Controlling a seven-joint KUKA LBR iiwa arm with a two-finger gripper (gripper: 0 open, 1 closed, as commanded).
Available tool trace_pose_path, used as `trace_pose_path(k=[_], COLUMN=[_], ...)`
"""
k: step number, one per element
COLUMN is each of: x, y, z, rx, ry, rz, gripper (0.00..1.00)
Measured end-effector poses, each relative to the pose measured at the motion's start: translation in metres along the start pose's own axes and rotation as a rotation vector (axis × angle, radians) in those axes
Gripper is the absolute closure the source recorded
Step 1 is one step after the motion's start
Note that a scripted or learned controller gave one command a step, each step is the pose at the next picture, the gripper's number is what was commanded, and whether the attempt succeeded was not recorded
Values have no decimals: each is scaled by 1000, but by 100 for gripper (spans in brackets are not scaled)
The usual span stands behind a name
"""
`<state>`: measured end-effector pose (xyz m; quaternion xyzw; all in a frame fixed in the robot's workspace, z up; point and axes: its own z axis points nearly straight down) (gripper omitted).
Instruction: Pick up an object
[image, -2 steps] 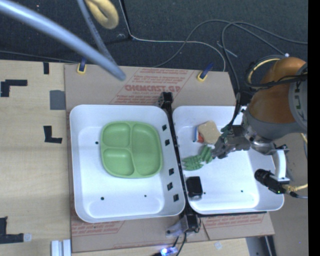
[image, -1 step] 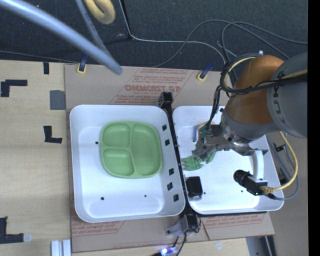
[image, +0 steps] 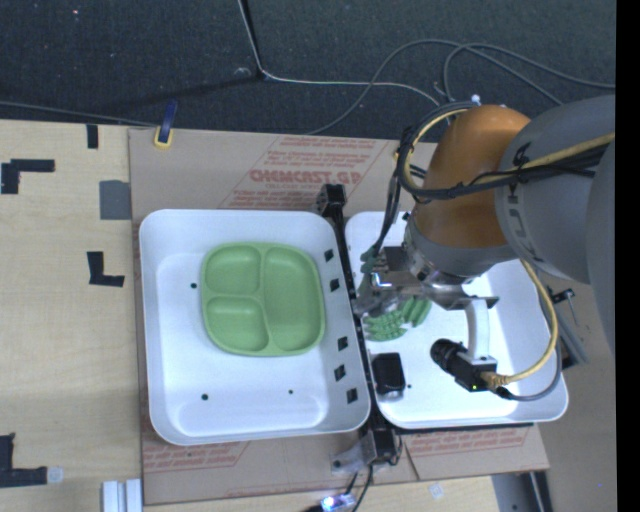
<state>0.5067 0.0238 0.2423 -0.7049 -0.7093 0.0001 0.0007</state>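
In the right bin (image: 520, 400), we see a ribbed green object (image: 398, 318).
Gripper (image: 385, 300) sits right on it, arm (image: 500, 190) bent low; can't tell its grip.

1. I see the arm (image: 500, 190) reaching in from three o'clock over the right bin (image: 520, 395).
2. Its gripper (image: 385, 295) sits over a green ridged object (image: 398, 318).
3. A green divided plate (image: 263, 298) lies in the left bin (image: 170, 330).
4. A small black object (image: 387, 372) lies at six o'clock from the gripper.

The grey arm (image: 560, 190) is running off the frame's right edge and covering much of the right white plastic bin (image: 520, 405). A ridged green object (image: 400, 318) is lying half hidden beneath its wrist, shape unclear.
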Motion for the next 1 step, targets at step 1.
trace_pose_path(k=[1], x=[50], y=[2], z=[14], rx=[3], ry=[-1], rz=[2], gripper=[100])
